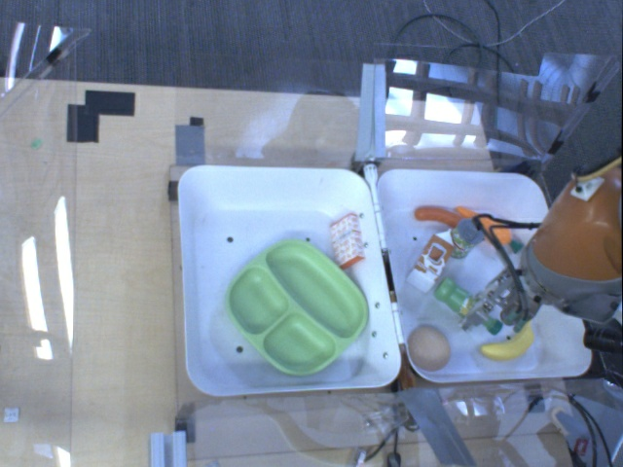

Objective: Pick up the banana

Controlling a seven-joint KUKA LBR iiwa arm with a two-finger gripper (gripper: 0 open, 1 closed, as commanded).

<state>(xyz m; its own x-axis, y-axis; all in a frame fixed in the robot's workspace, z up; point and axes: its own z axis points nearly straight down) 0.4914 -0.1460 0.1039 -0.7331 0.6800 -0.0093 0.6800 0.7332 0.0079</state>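
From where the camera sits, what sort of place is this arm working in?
Most likely a robotics lab test bench: two white bins set side by side on a wooden bench, toy food such as the banana, loose cables beyond.

Glossy white plastic bins (pixel 209 358); matt green plastic plate (pixel 297 305); pale wood bench (pixel 97 290).

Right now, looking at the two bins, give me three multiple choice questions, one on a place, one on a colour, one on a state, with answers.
1. Where does the banana lie?
A. Right bin
B. Left bin
C. Bench top

2. What colour is the divided plate?
A. Red
B. Green
C. Blue

3. Where is the gripper?
A. Above the left bin
B. Over the right bin, beside the banana
C. Outside both bins

Answers: 1 A, it lies by the right bin's near edge. 2 B, it is pale green. 3 B, it is just above the banana.
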